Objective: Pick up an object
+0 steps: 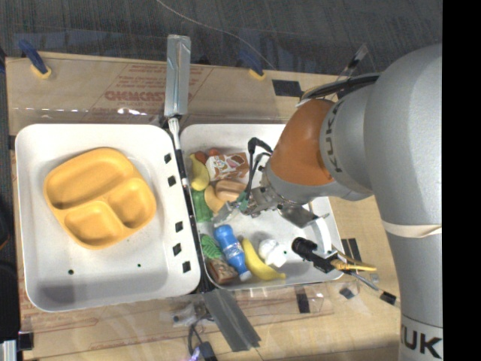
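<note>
Left bin (30, 277): white plastic, smooth, with a soft sheen.
Right bin (197, 135): the same white plastic, smooth.
Divided tray (100, 195): yellow plastic, matt, moulded in three hollows.
Arm casing (406, 134): grey, smooth, satin finish.
Wrist band (301, 145): orange, smooth, slightly glossy.
Bottle (231, 251): blue plastic, glossy.
Banana (259, 265): yellow, smooth, looks like plastic.
Packet (228, 165): printed wrapper, shiny.
Bench top (98, 81): brown board, matt, with printed red lettering, under a clear glossy sheet.
Divider post (177, 74): grey metal, brushed look.
Floor behind (90, 6): dark grey, coarse texture like carpet.
</note>
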`<state>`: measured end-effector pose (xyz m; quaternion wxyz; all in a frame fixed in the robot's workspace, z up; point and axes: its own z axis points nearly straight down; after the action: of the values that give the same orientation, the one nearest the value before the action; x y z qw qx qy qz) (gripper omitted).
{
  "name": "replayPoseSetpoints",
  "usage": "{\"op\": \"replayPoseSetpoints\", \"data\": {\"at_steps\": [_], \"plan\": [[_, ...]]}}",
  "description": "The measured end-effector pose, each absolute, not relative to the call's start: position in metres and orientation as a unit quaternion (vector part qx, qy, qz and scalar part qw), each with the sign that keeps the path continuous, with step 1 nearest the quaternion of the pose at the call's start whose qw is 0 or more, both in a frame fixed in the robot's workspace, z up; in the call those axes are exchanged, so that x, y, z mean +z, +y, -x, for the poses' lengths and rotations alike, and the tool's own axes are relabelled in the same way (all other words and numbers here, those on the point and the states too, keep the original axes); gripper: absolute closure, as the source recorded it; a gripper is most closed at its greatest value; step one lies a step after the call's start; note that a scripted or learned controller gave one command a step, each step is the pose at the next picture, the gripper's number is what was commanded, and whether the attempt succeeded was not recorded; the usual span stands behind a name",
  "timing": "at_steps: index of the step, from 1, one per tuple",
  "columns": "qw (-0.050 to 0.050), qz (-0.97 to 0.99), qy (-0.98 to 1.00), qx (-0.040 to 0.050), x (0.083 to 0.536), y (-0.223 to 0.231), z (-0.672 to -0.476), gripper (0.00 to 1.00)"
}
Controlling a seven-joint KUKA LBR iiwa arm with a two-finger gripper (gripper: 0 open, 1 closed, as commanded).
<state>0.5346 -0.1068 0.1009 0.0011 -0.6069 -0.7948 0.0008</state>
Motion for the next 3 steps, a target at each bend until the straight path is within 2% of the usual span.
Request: {"op": "replayPoseSetpoints", "data": {"at_steps": [1, 2, 3], "plan": [[0.001, 0.605, -0.796, 0.0011, 0.11, -0.106, -0.535, 1.0], [0.001, 0.604, -0.797, 0.0013, 0.11, -0.106, -0.535, 0.0], [0.001, 0.615, -0.788, 0.0003, 0.091, -0.123, -0.618, 0.0]]}}
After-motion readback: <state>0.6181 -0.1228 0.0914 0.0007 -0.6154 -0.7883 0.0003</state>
